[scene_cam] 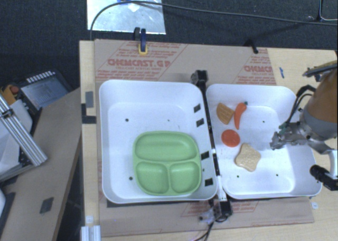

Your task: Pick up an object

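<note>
The pincer [278,141] hung low over the right bin [274,182], near its right edge; I cannot tell how it was set. Left of it lay four toy foods: a cracker [225,113], a carrot [240,114], a red disc [231,138] and a cookie [247,157]. Bare white floor lay between. The left bin [119,108] held a green tray [167,162].

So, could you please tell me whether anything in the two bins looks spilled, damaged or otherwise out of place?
Nothing stands out. The green divided plate lies flat in the left bin. In the right bin, the carrot, tan wedge, red disc and pale cracker-like piece lie loosely grouped, with the claw beside them.
</note>
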Robot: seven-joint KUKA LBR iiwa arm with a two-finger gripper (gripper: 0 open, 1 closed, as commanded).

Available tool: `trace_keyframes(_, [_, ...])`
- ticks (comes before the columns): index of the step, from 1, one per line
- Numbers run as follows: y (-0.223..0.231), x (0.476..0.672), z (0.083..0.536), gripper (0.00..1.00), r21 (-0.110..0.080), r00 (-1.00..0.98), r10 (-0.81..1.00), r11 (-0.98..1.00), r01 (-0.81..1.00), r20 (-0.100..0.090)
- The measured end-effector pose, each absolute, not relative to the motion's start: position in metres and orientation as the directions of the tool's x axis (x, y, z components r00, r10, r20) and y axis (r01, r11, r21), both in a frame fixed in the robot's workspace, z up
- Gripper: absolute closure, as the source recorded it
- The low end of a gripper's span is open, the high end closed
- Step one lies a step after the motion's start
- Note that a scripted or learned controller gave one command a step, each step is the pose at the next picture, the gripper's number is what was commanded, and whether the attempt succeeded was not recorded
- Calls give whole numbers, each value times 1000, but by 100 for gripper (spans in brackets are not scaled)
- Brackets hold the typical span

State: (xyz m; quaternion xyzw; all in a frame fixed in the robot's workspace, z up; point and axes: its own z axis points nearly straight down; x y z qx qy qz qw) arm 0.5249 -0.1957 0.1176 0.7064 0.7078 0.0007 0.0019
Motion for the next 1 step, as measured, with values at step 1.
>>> trace_keyframes(1, [-204,520,175,100,6,0,1000,0,1000,-3])
